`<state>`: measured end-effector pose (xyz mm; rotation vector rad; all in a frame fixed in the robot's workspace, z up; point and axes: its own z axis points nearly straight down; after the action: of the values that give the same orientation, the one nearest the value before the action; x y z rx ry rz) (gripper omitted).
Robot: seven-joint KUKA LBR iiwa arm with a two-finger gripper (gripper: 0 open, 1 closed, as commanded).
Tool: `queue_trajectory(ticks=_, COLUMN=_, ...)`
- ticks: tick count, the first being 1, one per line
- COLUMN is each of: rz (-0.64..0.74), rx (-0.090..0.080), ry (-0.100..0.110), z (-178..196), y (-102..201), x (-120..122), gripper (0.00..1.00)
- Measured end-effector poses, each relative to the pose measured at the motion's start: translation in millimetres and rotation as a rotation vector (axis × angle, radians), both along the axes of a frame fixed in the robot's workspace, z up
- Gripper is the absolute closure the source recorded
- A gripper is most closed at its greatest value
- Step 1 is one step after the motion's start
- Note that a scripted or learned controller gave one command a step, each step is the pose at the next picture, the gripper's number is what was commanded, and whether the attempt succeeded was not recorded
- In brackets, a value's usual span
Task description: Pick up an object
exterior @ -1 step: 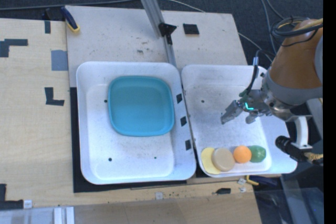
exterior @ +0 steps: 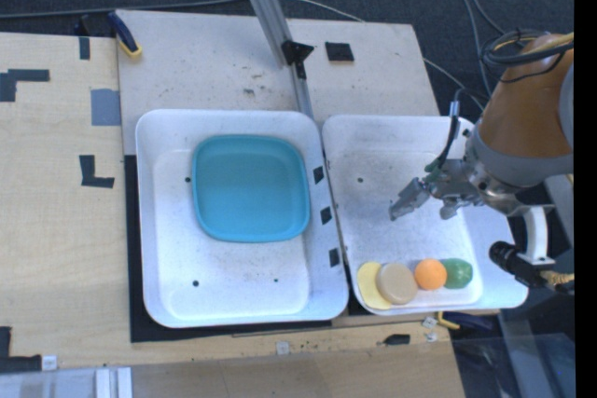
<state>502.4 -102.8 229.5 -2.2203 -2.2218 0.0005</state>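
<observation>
Four small objects line my right bin's (exterior: 373,144) near wall: yellow piece (exterior: 368,284), tan disc (exterior: 397,283), orange ball (exterior: 430,274), green ball (exterior: 458,272). My gripper (exterior: 427,203) hangs above them, fingers spread, holding nothing. Left bin (exterior: 168,294) carries a teal plate (exterior: 250,187).

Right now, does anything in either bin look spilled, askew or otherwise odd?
Nothing stands out. The teal plate lies flat in the left bin; four small items sit lined up along the right bin's near edge, apart from the gripper.
</observation>
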Motion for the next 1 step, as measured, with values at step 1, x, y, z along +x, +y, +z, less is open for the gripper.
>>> queue_trajectory(ticks=1, rz=0.0, rx=0.0, ry=0.004, z=-43.9, y=-0.1, x=4.4, gripper=0.0)
